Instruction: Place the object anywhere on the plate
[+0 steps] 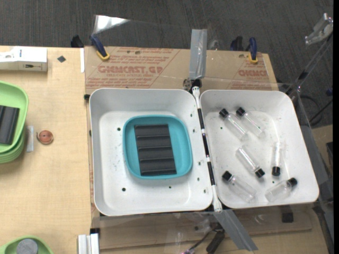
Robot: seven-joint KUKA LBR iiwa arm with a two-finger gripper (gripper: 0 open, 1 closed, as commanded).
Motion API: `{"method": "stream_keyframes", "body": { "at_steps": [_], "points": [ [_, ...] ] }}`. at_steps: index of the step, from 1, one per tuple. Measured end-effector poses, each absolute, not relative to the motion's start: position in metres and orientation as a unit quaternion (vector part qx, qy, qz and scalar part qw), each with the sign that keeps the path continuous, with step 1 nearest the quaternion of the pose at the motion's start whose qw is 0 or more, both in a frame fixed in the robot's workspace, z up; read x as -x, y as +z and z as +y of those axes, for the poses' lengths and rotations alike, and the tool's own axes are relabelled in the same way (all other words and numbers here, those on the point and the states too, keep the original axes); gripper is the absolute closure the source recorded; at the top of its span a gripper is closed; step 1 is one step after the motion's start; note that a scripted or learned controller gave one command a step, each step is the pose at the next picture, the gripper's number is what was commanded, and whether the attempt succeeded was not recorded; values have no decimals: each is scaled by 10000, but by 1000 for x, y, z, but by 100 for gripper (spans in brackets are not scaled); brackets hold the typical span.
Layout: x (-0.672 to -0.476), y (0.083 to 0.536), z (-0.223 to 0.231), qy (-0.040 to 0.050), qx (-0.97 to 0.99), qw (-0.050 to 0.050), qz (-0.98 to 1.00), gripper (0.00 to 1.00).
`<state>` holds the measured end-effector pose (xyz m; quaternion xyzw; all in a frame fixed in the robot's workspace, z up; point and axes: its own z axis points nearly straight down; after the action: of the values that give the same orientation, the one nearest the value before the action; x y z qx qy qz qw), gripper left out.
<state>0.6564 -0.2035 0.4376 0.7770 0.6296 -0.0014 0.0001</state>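
From the camera view above the bench, two shallow white plastic bins sit side by side on a sheet of brown cardboard (159, 67). The left white bin (106, 157) holds a square teal plate with rounded corners (130, 142), lying flat near the bin's middle. On the plate rests a dark grey ribbed rectangular block (154, 149), its long side running front to back.

The right white bin (296, 142) holds six small clear plastic vials with black caps, scattered and lying on their sides. Two lie near the back-left: one vial (232, 122) and a second (249, 120) just beside it. A third (250, 162) lies near the middle, a fourth (276, 160) stands apart to its right, a fifth (236, 186) lies at the front-left, and a sixth (280, 190) at the front-right. None touches the plate.

To the far left on the bench, a light green tray (16, 142) sits at the edge.
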Motion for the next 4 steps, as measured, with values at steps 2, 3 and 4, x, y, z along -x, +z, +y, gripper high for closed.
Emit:
{"method": "stream_keyframes", "body": {
  "at_steps": [2, 3, 4],
  "points": [
    [-656, 437, -203, -15, -7771, -1, 6294, 0],
    [-656, 437, -203, -15, -7771, -1, 6294, 0],
    [-656, 437, -203, -15, -7771, -1, 6294, 0]
  ]
}}
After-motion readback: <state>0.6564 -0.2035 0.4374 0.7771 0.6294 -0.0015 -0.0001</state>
